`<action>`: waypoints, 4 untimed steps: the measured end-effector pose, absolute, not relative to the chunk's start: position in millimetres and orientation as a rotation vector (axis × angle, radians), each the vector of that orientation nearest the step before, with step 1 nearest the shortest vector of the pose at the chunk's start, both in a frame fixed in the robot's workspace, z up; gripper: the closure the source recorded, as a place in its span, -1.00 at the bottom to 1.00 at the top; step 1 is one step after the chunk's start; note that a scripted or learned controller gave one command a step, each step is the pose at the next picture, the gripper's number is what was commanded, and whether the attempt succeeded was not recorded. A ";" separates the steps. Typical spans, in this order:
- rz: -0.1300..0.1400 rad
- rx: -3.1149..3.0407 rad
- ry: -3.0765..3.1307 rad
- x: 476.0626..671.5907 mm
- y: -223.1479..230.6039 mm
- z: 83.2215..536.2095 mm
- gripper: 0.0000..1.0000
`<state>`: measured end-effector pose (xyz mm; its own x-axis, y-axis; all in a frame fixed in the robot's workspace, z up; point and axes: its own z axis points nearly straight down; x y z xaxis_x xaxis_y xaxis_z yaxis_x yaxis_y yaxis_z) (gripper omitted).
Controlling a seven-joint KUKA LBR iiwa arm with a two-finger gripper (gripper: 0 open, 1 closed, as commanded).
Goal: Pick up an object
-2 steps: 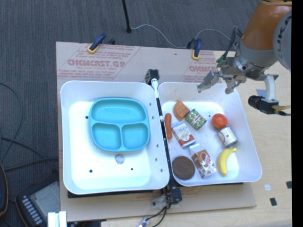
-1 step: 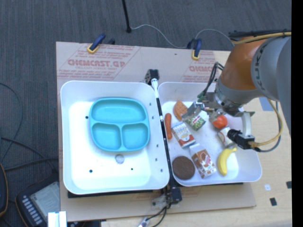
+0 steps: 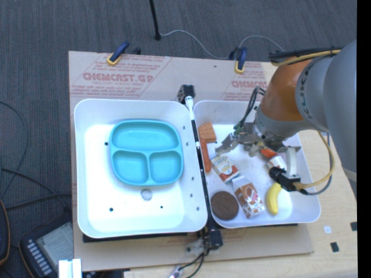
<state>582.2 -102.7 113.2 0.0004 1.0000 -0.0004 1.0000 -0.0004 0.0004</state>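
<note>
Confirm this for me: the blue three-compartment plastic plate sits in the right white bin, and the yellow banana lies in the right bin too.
One part is wrong. The camera view shows the blue three-compartment plastic plate in the left white bin, not the right one. The yellow banana does lie in the right white bin, as you said.

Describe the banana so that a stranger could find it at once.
Look in the right bin, the one under the arm. At its near right corner lies the banana, beside a brown packet. It is the one yellow thing there.
</note>
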 end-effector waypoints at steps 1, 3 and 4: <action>0.020 2.212 2.209 509.1 -106.3 91.4 -1.00; 0.000 2.219 2.220 557.5 -91.5 240.4 1.00; -0.002 2.220 2.221 556.9 -91.6 239.7 -1.00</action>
<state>556.9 -91.6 239.7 -0.0005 1.0000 -0.0016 1.0000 0.0005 -0.0006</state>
